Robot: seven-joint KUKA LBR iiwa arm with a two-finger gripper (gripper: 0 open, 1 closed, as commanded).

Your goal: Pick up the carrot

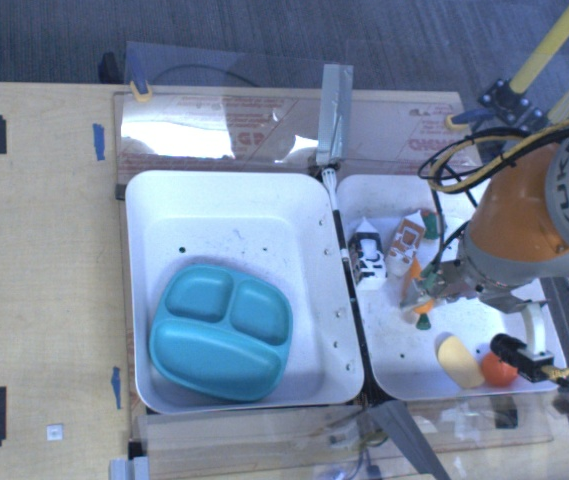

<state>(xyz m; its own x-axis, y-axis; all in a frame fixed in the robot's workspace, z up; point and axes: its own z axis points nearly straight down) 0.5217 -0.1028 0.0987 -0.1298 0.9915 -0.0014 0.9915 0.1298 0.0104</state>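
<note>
Small orange carrot with green top (421, 298) lies in the right white bin (404, 368), just under the gripper (434, 286). Finger state cannot be told. Descent should be centred across the carrot's width.

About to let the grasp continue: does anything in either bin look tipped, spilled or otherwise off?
Nothing looks spilled or damaged. The blue divided plate lies flat in the left bin. In the right bin, small items are huddled together by the gripper, with the carrot under it, so a clean grasp may be awkward.
</note>
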